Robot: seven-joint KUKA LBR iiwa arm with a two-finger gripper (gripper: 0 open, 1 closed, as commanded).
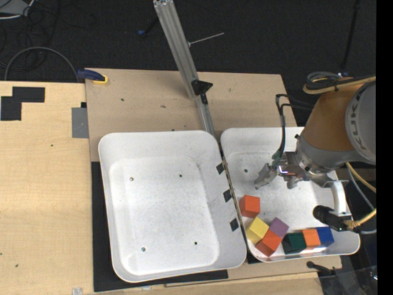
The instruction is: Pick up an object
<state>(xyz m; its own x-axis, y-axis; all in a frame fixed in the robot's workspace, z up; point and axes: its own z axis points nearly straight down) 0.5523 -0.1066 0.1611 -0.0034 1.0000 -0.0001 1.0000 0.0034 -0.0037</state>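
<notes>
1. You have two white bins on the bench: the left bin point(123, 165) and the right bin point(245, 143), touching along their inner edges.
2. In the right bin you can count seven blocks, all bunched in its near corner.
3. From the left: one orange block point(250, 205), standing a little apart from the rest; one yellow block point(258, 229); one red-orange block point(268, 243); one purple block point(279, 227).
4. Further right, along the near wall: one dark green block point(294, 243), one orange block point(312, 237) and one blue block point(325, 235).
5. Your gripper point(276, 174) hangs over the middle of the right bin, above and right of the lone orange block, well apart from the cluster.
6. Its jaws are spread apart, with nothing between them; one finger point(265, 176) points down-left toward the bin floor.
</notes>
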